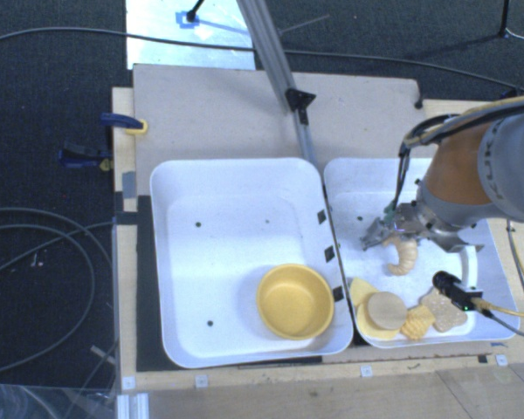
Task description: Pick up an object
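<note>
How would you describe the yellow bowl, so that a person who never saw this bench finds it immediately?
Look at the left white plastic bin of the two that sit side by side. The round yellow plastic bowl stands upright near that bin's front right corner. It is much larger than the small pale food-shaped pieces, which lie in the other bin, and it is hollow.

Light: you get bright, even light from overhead.
Glare: the bins (236, 190) left of the gripper (386, 232) wash out to near-white.
Shadows: soft and short, one under the bowl (295, 300) to its lower left.
Sharpness: slightly soft throughout; the dark floor (44, 59) far left looks grainy.
</note>
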`<state>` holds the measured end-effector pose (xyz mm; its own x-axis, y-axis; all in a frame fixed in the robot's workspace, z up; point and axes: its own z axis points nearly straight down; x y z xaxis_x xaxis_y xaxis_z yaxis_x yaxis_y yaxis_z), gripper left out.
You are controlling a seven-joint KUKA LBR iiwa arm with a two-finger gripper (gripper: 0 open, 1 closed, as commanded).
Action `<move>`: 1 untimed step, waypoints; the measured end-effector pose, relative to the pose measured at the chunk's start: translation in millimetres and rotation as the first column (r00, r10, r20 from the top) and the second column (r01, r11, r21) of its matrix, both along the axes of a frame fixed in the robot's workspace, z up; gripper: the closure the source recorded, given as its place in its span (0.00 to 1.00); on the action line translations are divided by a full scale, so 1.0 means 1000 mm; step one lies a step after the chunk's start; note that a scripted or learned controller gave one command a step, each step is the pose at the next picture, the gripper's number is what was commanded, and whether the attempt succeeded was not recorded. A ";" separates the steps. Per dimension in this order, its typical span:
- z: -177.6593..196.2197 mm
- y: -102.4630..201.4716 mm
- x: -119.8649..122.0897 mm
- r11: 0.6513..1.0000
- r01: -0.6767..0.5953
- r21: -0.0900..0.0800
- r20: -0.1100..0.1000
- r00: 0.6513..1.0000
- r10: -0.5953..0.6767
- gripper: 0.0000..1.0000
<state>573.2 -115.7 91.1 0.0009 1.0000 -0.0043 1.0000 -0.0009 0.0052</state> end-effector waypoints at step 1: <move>0.011 0.001 0.000 1.000 0.001 0.003 -0.001 1.000 -0.001 1.00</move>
<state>573.2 -114.3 101.9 0.0015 1.0000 -0.0010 1.0000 -0.0015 0.0042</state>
